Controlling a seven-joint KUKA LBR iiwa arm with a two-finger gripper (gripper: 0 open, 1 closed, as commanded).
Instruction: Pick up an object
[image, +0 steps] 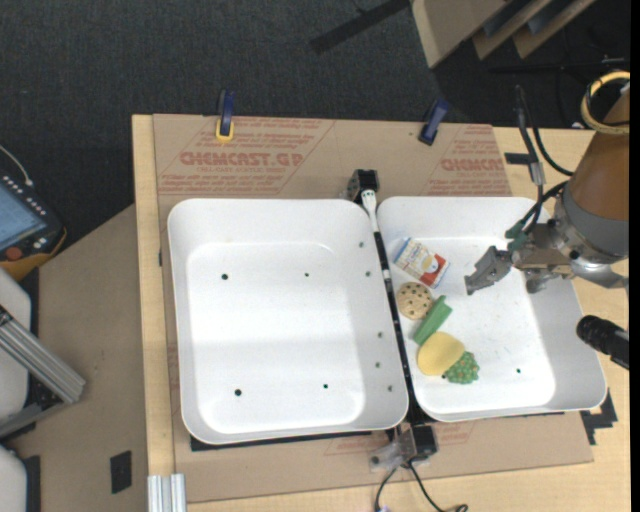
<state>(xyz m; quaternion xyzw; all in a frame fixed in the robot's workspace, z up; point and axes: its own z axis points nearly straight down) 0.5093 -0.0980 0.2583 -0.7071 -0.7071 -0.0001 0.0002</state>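
Carton (420, 260), white with red and blue print; fingers (487, 270) nearby, spread indiscernible.

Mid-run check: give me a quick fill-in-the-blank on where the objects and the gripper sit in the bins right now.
1. All the objects lie in the ____ bin in the camera view.
2. The broccoli touches the ____ object.
3. The gripper hangs to the ____ of the small carton in the camera view.
4. The cookie sits just above the ____ stick.

Missing words: right; yellow; right; green
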